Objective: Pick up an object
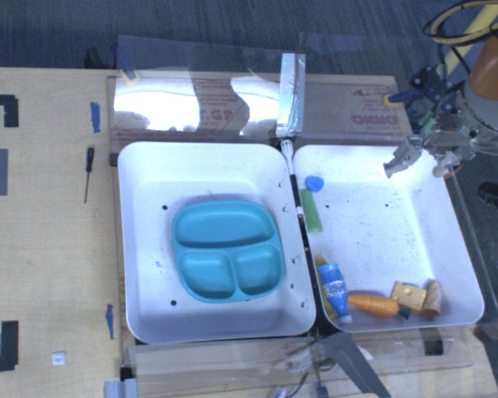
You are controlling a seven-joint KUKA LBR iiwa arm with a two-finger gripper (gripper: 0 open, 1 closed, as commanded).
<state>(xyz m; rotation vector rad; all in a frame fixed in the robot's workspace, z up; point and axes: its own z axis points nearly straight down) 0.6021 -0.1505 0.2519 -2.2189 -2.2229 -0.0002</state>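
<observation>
The gripper (421,161) hung over the far right corner of the right bin (456,222), its fingers spread and holding nothing. An orange carrot-like object (373,305) lay along the near wall, between a blue tube (334,289) and what seemed a wooden block (408,295). A teal divided tray (227,249) sat in the left bin (141,222).

I see my claw (421,163) hanging open and bare over the right bin (373,222), up at its two o'clock corner. Along that bin's six o'clock wall lie a blue tube (335,289), an orange carrot (373,304) and a wooden block (407,294). The left bin (141,222) holds a teal divided tray (227,249).
</observation>
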